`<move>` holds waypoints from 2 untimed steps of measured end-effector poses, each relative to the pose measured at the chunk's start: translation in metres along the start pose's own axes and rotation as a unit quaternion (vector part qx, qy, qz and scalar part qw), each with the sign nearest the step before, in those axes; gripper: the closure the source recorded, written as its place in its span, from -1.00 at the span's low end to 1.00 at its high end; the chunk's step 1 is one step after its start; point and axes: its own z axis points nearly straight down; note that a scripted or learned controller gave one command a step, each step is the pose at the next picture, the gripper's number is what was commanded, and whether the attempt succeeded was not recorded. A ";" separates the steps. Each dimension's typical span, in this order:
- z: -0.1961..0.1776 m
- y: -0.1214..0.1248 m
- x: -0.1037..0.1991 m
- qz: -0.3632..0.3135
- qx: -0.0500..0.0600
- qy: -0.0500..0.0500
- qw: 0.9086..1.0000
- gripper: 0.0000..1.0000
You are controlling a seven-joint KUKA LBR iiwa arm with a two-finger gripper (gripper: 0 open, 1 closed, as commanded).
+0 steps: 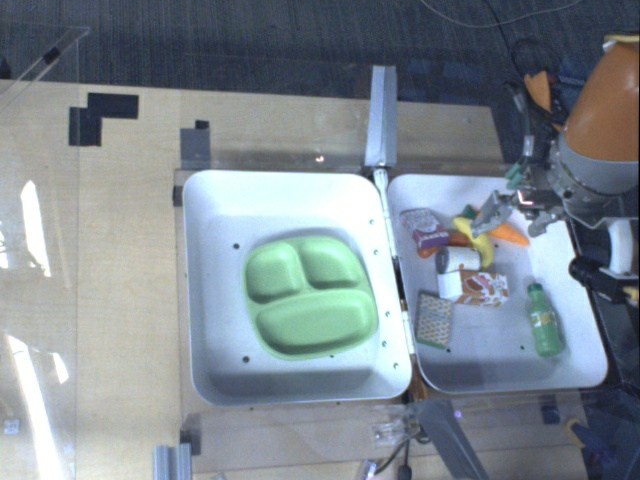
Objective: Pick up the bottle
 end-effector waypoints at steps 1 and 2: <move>0.105 -0.023 -0.051 -0.073 0.000 0.000 0.997 -1.00; 0.153 0.000 -0.084 -0.053 -0.004 -0.002 0.999 -1.00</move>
